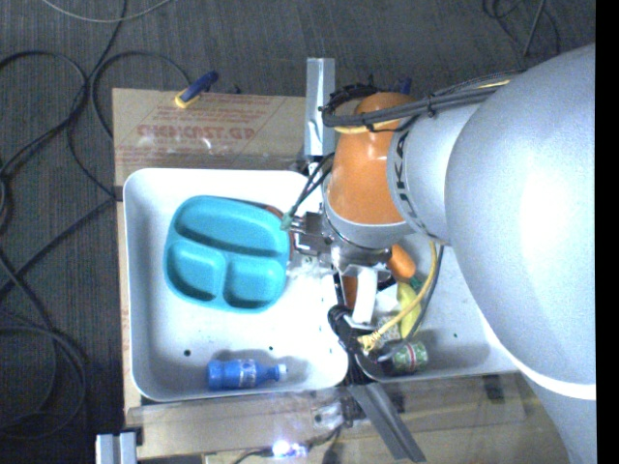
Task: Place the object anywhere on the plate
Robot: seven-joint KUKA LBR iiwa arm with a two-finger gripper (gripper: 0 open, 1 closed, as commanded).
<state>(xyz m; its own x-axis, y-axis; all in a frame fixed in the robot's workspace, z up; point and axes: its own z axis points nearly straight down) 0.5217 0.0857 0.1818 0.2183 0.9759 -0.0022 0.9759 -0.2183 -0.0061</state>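
From above, the grey arm (522,220) fills the right side, its orange band (366,177) over the seam between the two bins. The gripper (360,293) hangs below the band, over the inner edge of the right bin (455,351); whether it is spread or pressed together cannot be told, nor whether anything sits in it.

The left bin (145,356) holds a blue plate (227,252), divided into three compartments and lying in the bin's upper half, its right edge close to the wrist. A blue bottle (245,372) lies on its side near the bin's lower edge, well apart from the plate.

In the right bin, just beside the gripper, sit an orange piece (402,260), a yellow piece (410,301) and a small can (410,356) with a green and red label too small to read. Which of these is the task's object cannot be told; none lies on the plate.

Above the left bin lies cardboard (208,133) with faded red print, unreadable, and a blue and yellow clamp (195,89) at its top edge. Black cables (58,162) run over the dark floor.
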